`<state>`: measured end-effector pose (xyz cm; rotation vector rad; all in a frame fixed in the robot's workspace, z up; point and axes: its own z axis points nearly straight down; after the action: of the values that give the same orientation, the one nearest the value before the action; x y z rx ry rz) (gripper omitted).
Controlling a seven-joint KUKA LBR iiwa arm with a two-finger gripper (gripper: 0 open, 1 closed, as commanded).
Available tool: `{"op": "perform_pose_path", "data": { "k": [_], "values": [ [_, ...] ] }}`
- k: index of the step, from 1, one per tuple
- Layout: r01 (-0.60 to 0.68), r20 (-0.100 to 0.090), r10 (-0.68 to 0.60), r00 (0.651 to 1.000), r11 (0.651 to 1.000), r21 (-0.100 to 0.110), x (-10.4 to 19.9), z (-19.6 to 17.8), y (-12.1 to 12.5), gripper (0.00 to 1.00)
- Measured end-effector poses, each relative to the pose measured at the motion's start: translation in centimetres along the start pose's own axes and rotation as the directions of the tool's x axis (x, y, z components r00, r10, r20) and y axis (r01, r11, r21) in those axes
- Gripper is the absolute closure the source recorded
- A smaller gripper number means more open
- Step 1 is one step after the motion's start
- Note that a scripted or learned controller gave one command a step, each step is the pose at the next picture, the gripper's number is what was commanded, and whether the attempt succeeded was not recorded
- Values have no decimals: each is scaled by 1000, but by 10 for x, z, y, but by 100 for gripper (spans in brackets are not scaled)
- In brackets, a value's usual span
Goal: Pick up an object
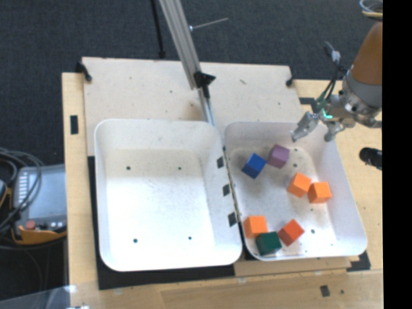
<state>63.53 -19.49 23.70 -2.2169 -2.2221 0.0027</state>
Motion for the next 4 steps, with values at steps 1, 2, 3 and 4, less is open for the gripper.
{"op": "perform_pose_path", "data": {
  "k": [1, 2, 3, 4],
  "values": [
    [2, 4, -2, 1000, 1000, -3, -1, -3, 1, 0],
    [-4, 3, 4, 1000, 1000, 1, -4, 48, -10, 0],
    [-1, 2, 1, 1000, 1000, 1, 3, 106, -11, 0],
    [-4, 4, 4, 1000, 1000, -3, 2, 141, -11, 0]
  ]
}}
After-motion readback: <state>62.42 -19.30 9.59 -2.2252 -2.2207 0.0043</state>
